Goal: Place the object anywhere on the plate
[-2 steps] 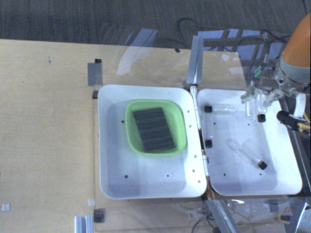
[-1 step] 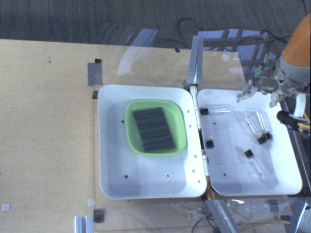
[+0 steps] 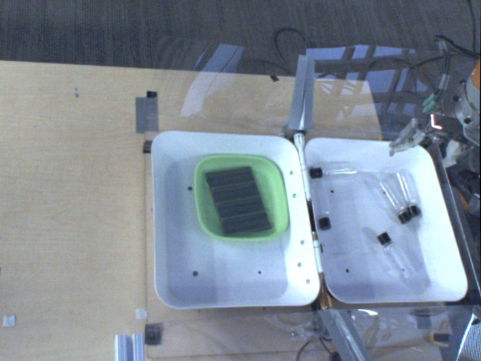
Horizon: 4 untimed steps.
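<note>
While the grey metal gripper (image 3: 412, 135) sits at the right bin's (image 3: 443, 277) far edge, jaw state indiscernible, the dark ridged rectangular block (image 3: 238, 201) lies on the green square plastic plate (image 3: 279, 194), well left of it.

A pale wood bench (image 3: 75, 224) fills the near scene. Dark grey ribbed carpet (image 3: 188, 13) runs along the far side, black cables (image 3: 289, 40) trailing across.

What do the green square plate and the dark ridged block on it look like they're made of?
The green square plate looks like smooth moulded plastic: even colour, rounded raised rim. The dark ridged block looks matte, maybe rubber or foam, with no glare on its ribs; uncertain.
</note>
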Available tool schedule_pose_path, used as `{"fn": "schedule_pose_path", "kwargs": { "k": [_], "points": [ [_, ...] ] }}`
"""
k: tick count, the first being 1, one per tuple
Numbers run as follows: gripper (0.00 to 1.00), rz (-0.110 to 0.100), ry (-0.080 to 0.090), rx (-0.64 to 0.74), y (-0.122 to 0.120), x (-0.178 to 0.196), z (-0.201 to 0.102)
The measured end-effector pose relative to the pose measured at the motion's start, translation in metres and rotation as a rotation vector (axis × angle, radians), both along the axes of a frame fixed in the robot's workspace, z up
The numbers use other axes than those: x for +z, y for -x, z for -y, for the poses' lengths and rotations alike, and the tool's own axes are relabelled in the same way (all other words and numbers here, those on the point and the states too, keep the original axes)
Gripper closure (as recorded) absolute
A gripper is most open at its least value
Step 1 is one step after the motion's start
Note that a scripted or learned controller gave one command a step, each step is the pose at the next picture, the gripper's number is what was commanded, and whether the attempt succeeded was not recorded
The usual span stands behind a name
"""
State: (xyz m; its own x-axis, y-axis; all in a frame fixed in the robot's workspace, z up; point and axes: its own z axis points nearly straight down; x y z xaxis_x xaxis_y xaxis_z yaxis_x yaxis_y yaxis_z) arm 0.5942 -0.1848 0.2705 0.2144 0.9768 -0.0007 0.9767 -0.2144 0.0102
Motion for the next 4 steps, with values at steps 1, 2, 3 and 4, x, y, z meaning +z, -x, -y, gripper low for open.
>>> {"fn": "schedule_pose_path", "kwargs": {
  "k": [1,2,3,4],
  "points": [
    [0.0,-0.001,0.0,-0.024,0.007,0.005,0.012],
    [0.0,-0.002,-0.001,-0.095,0.036,0.028,0.011],
    [0.0,-0.001,-0.001,-0.149,0.071,0.059,0.008],
    [0.0,-0.002,-0.001,-0.163,0.1,0.067,0.009]
  ]
}}
